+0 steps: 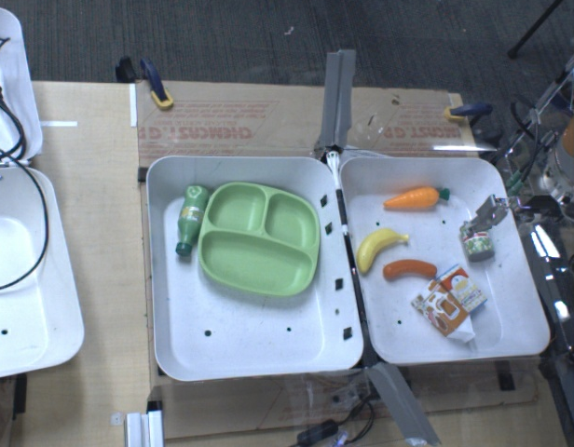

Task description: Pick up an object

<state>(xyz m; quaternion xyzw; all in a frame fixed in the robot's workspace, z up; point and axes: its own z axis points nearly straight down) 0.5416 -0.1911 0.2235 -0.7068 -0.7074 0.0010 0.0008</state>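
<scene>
Two white bins sit side by side on the bench. Left bin [166,333] holds a green divided plate [260,238] and a green bottle [189,218]. Right bin [511,333] holds a carrot [414,198], banana [379,247], sausage [409,269] and carton [448,304]. The gripper [478,238] is low at the right wall, clamped on a small object [477,245].
</scene>
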